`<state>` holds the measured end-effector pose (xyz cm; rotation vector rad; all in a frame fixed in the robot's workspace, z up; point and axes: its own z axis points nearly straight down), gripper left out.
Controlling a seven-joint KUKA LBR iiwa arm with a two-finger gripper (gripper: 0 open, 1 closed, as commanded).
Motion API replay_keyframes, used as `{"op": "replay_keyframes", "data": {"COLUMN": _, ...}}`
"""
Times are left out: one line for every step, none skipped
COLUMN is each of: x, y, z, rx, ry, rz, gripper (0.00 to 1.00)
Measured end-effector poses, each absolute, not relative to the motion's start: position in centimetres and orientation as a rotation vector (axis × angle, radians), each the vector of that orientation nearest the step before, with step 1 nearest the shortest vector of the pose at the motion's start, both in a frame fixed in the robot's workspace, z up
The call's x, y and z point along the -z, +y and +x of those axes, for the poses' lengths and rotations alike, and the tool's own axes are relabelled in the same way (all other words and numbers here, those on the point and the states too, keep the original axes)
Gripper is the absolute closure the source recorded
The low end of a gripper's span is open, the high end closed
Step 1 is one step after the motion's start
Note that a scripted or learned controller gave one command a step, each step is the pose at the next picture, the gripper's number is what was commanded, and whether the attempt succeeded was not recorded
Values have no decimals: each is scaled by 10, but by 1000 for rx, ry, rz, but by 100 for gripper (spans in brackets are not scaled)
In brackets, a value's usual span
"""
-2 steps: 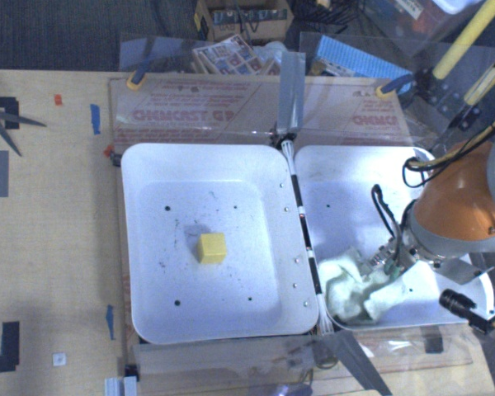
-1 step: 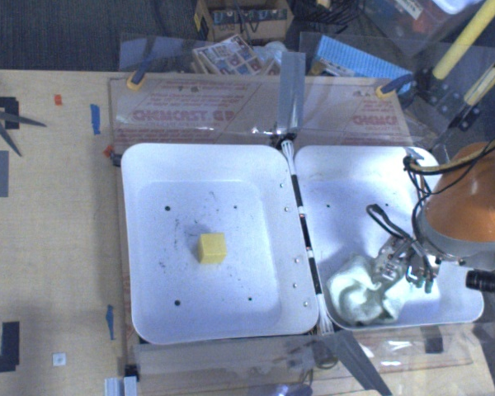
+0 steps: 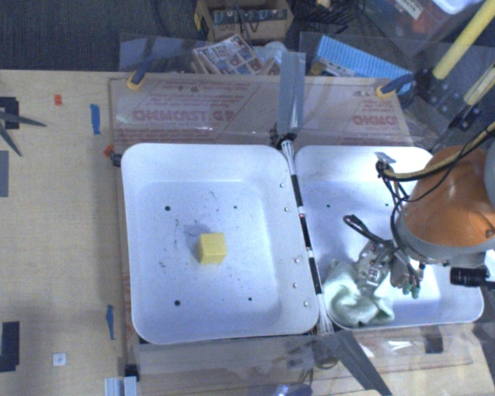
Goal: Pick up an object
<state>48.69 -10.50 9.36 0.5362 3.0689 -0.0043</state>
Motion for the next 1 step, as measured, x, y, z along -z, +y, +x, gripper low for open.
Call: {"op": "replay_keyframes", "data": {"x": -93, "y": -107, "z": 538, "rx": -4, "ry": 2980, "rz": 932, "gripper": 100}}
